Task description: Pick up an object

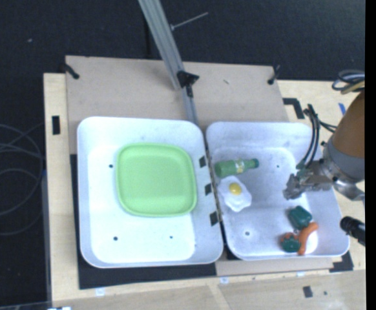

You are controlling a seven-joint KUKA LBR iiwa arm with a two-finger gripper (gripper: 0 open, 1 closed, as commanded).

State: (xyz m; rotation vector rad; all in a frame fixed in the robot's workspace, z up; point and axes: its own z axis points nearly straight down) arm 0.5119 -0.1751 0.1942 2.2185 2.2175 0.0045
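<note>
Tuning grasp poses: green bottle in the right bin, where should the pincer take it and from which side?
Grip the green bottle across its body, coming straight down from above. It lies on its side on the floor of the right bin, long axis roughly left to right, so close across the narrow width. The fried egg toy sits just below it, so keep toward the cap end.

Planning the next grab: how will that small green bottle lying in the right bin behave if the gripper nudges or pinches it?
The small green bottle lies on its side, so a sideways nudge would probably roll it. Its rounded body may slip out of a loose pinch. It looks like a light plastic toy, likely rigid, and close to the fried-egg toy, which it could bump.
</note>
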